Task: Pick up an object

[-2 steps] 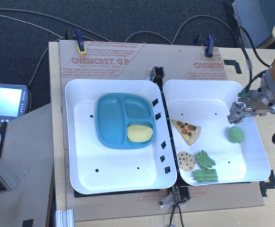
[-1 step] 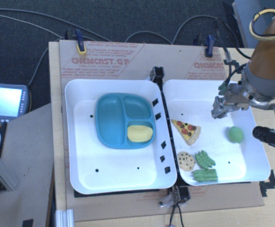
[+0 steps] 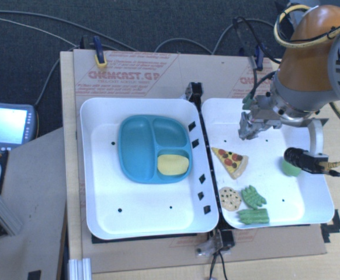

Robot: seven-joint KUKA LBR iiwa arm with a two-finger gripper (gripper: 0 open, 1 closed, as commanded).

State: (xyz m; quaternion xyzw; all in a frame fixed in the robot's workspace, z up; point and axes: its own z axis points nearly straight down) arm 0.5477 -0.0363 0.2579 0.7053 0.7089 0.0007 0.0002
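Landmark: triangular toy pizza slice (image 3: 231, 161), tan crust, yellow top with red dots, lying flat on the floor of the right white shallow bin (image 3: 275, 185), close to that bin's left wall

- Two-finger gripper (image 3: 249, 134): above and slightly right of the pizza slice, near it but apart, over bare bin floor. Whether it is wide or narrow cannot be told from this view; nothing is seen held in it
- Grey arm with orange band (image 3: 313, 39): up and to the right of the pizza slice
- Round tan toy cookie with dark chips (image 3: 230, 199): directly below the pizza slice, near it, not touching
- Dark green leafy toy piece (image 3: 253, 196): below and right of the pizza slice, just beside the cookie
- Lighter green oblong toy piece (image 3: 253, 216): further below the pizza slice, under the leafy piece
- Small bright green object (image 3: 289, 167): right of the pizza slice, well apart, partly hidden
- Left white shallow bin (image 3: 100, 156): left of the pizza slice; it holds a blue plastic divided plate (image 3: 136, 150)
- Pale yellow rounded toy piece (image 3: 173, 164): in the plate's lower right compartment, level with the pizza slice
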